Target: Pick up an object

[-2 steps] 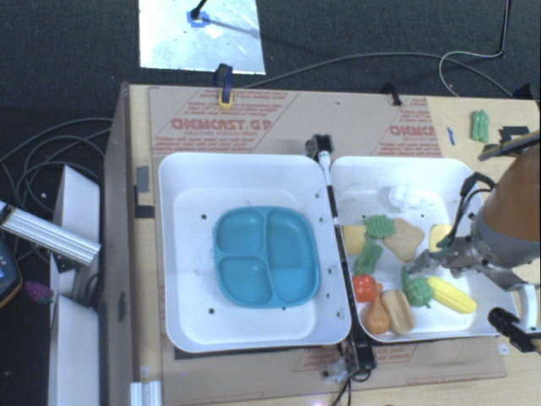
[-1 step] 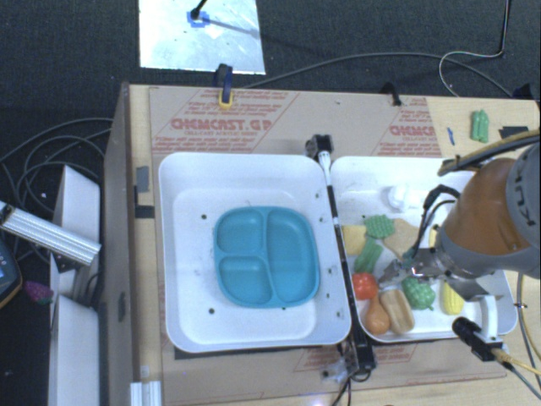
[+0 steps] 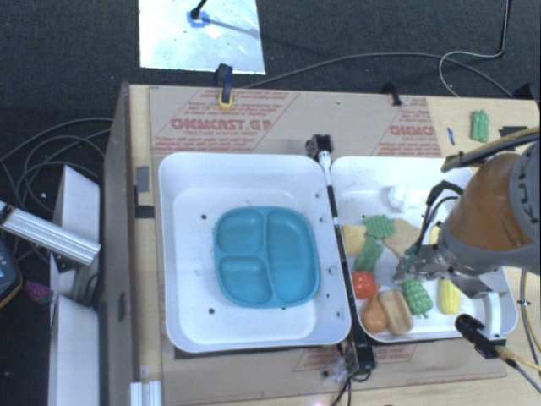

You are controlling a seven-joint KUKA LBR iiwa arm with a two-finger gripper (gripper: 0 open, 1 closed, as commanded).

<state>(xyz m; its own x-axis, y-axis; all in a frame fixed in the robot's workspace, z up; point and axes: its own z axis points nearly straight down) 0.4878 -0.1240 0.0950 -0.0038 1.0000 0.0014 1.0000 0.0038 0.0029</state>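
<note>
White bins: two shallow trays side by side on the surface [image 3: 254, 112], the left bin [image 3: 182, 252] and the right bin [image 3: 359, 176], touching along a dark seam between them.
Blue plate: a teal divided plate [image 3: 266, 256] with three compartments lies flat in the middle of the left bin.
Toy food: all of it sits in the right bin, crowded toward the near-left corner.
Green pieces: a bumpy green toy [image 3: 379, 226] lies beside the seam; just below it a smooth green vegetable [image 3: 368, 252]; a second knobbly green piece [image 3: 416, 298] lies nearer the front, directly under the claw.
Red and orange: a red tomato [image 3: 363, 285] sits against the seam, with an orange round piece [image 3: 374, 315] just in front of it.
Bread-like piece: a tan roll [image 3: 396, 309] lies between the orange piece and the knobbly green piece, touching both.
Yellow piece: a yellow corn-like toy [image 3: 449, 296] lies to the right of the knobbly green piece.
White item: a small pale object [image 3: 396, 198] rests near the far side of the right bin.
Arm: grey, with an orange band [image 3: 499, 205], reaching over the right bin from the right.
Claw: the claw [image 3: 414, 269] hangs low just above the knobbly green piece; whether it is spread or clenched cannot be told, and nothing is seen gripped in it.
Outside the bins: a green toy [image 3: 480, 126] lies on the surface at the far right.
</note>
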